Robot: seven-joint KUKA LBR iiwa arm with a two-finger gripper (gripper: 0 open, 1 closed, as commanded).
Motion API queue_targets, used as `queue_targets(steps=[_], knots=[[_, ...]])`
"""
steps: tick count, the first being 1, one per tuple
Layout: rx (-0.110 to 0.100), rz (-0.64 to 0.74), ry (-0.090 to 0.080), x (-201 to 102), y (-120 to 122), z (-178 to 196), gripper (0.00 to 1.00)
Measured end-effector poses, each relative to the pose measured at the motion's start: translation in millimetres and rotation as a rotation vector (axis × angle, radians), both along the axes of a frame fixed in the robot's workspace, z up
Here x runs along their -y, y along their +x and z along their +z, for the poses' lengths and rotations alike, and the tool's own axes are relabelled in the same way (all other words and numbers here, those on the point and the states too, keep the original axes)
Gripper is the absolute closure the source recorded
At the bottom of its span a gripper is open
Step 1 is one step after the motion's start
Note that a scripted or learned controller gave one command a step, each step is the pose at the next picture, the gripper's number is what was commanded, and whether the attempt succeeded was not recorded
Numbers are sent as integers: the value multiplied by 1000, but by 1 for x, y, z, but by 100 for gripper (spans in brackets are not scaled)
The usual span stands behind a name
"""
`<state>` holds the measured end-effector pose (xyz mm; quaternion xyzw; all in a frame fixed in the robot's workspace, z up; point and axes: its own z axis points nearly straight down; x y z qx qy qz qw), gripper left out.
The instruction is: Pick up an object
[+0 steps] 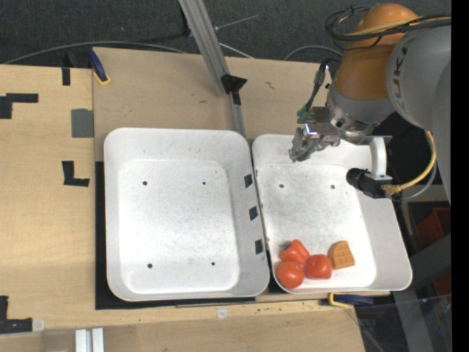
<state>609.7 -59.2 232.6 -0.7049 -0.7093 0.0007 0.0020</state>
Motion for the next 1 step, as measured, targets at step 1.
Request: queue_targets(steps=[1], knots=[[0, 0, 0, -52, -14, -12, 100]])
